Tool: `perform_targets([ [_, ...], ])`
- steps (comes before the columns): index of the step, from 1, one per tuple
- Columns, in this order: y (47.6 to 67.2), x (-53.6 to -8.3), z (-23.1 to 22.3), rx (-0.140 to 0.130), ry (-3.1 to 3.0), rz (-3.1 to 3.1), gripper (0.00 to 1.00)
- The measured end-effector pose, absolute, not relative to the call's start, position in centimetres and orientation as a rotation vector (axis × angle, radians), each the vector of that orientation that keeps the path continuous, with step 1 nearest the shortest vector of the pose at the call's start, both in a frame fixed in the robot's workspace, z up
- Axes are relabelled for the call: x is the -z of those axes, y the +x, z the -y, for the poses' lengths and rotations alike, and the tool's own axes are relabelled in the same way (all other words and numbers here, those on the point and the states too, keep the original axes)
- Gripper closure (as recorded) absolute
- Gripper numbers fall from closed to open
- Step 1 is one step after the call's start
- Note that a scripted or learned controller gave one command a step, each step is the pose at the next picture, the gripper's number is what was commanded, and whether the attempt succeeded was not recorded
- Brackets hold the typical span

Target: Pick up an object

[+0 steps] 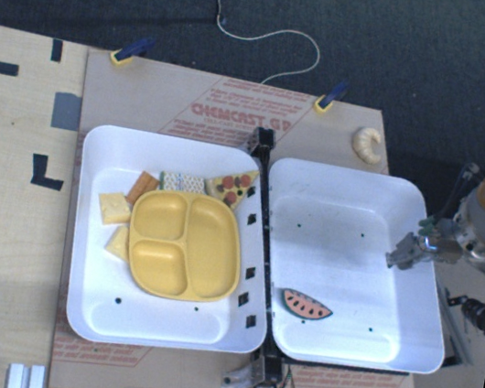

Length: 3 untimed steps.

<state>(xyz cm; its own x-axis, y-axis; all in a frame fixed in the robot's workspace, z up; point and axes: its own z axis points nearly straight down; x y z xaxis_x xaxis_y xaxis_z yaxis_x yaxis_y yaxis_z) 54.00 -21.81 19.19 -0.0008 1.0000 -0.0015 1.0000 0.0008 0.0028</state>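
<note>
The gripper (402, 256) hung over the right rim of the right bin (368, 192), at the tabletop's right edge. Whether it was open or closed could not be told from this angle, and nothing was visibly held in it.

The nearest object was a watermelon slice (305, 305), lying flat and alone on that bin's floor toward its front edge, well apart from the gripper. It looked like a thin, light toy piece, probably stiff and smooth; being so flat, it would likely need a pinch across its narrow width, close to the floor.

In the left bin (105, 155), a yellow divided plate (185, 245) sat near the middle, with crackers (114, 209) and other small food pieces tucked against its back and left sides.
</note>
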Motion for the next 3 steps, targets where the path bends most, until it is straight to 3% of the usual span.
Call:
perform_targets([
  [1, 54.1, -22.6, 21.8, -0.001, 2.219, -2.222, 1.00],
  [3, 56.9, -23.0, 11.7, -0.002, 2.214, -2.231, 1.00],
])
